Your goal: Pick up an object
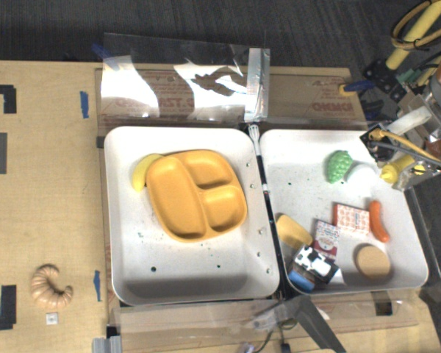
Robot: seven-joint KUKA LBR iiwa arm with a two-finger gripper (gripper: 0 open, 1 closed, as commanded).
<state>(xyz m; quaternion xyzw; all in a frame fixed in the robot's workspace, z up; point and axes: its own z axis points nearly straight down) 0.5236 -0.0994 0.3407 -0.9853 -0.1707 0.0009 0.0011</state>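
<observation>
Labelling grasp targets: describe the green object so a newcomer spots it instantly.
Start at the right-hand white bin. In its far half, apart from the cluster along the near side, sits a small green knobbly lump like a broccoli floret. It is the bin's lone green item; its neighbours are orange, tan, yellow or boxy.

The arm enters at the right edge, in the upper part of the camera view, and little of it shows. Its wrist hardware is a cluster of black fittings, a pale bracket and yellow and black cables looping above. The end effector (397,153) sits at the left end of that cluster, angled down and to the left, with yellow parts near its tip. Its tip is too cluttered to read clearly.
</observation>
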